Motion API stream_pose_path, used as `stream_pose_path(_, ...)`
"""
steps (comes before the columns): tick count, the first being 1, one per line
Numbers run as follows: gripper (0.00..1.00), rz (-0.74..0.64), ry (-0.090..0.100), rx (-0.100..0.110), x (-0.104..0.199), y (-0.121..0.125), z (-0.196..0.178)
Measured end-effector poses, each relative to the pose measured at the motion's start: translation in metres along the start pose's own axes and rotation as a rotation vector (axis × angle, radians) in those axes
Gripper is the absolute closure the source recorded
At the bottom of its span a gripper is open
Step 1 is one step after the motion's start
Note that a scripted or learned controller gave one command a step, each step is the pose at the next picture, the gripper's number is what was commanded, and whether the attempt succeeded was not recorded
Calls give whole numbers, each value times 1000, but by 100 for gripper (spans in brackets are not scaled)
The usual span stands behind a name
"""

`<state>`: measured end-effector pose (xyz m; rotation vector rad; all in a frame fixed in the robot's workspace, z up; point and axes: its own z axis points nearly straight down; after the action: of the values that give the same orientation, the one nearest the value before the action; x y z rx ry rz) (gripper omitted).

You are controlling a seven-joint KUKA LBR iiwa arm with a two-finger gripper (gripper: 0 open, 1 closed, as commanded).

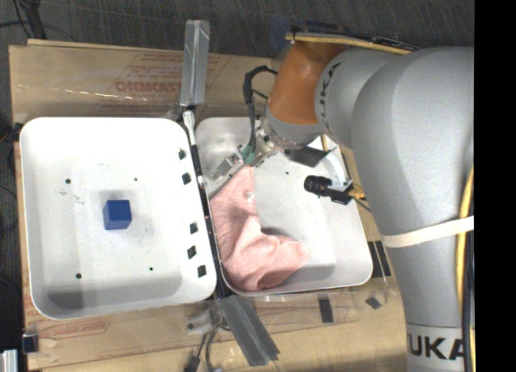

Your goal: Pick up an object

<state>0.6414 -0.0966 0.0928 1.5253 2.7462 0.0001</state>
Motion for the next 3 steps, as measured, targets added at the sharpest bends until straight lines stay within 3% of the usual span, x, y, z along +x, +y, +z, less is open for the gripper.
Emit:
stream_pose_path(1, 0, 20, 1, 2, 10, -60, 1)
stream_pose_path(2, 0, -42, 2, 1, 48, -110, 1)
stream_pose_path(3, 100, -45, 1, 0, 47, -109, -9)
